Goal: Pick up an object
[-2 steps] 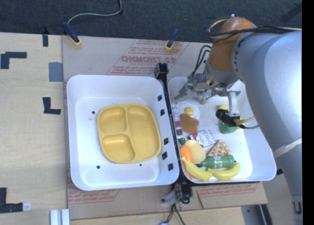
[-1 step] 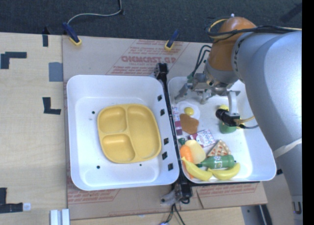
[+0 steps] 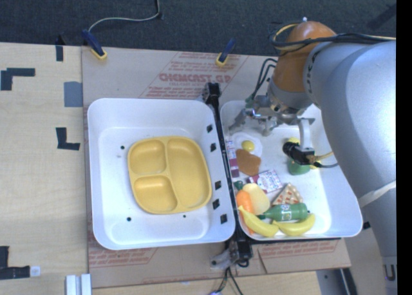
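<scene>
**Gripper low at the far end of the right bin, nothing in hand yet**

All the pickable things are in the right bin (image 3: 336, 198), crowded towards its left wall and near corner. That leaves me one dense patch to aim at. The fried egg (image 3: 248, 145) lies closest to the gripper (image 3: 257, 114), with a brown piece (image 3: 248, 162) touching it just below. Further towards me a pizza slice (image 3: 288, 194), a green bottle (image 3: 287, 212) and bananas (image 3: 283, 226) overlap in a heap. I judge the egg the easier target, since it lies flat and fairly exposed.

The left bin (image 3: 96, 158) holds a yellow divided tray (image 3: 169, 174), well apart from the gripper.

The arm (image 3: 354, 107) reaches in from the right, its orange band (image 3: 296, 62) above the bin's far edge and the wrist bent down. From this angle I cannot tell whether the claw is wide or narrow, and I see nothing held in it.
</scene>
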You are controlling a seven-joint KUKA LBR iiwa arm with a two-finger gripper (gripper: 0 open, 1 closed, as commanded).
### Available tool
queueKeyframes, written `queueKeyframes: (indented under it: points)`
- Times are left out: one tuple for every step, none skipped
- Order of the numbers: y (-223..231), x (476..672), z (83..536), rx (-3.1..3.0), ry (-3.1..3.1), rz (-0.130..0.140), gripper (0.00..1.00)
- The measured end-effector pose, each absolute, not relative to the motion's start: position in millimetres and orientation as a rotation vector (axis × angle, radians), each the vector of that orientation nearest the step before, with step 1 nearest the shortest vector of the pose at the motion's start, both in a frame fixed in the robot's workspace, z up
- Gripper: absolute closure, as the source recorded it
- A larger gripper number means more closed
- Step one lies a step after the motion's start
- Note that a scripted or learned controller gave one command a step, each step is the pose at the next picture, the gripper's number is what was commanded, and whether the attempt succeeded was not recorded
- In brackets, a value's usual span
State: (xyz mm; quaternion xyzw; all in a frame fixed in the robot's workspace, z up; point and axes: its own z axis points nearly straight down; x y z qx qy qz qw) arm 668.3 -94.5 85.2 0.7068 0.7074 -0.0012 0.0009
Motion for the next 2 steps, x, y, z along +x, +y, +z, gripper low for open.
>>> queueKeyframes:
  points:
    - [-94.6,668.2,85.3,2.218,2.221,-0.003,0.0]
    - [-94.5,668.3,85.2,2.219,2.221,-0.004,0.0]
